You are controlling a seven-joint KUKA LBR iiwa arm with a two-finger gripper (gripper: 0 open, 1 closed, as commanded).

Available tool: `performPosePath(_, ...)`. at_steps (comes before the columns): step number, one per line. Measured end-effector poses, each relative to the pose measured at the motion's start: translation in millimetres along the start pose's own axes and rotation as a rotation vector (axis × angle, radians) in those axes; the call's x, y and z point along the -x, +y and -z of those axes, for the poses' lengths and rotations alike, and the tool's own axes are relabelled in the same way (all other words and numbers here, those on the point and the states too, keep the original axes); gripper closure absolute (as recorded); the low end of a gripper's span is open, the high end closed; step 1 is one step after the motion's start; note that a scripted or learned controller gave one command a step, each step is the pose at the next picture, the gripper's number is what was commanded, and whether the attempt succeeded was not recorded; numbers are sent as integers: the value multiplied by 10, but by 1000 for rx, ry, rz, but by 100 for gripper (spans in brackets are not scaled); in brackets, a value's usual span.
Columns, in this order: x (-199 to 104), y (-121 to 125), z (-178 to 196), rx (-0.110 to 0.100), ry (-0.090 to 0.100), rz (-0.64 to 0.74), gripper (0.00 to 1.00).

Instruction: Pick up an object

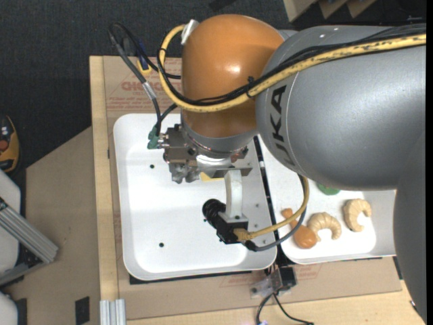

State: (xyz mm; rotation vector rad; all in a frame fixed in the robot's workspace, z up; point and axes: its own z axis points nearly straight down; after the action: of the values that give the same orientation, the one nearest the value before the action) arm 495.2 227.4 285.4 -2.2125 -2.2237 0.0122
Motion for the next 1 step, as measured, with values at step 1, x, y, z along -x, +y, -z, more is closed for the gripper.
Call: performPosePath(1, 28, -172, 1550, 25, 11, -2, 100)
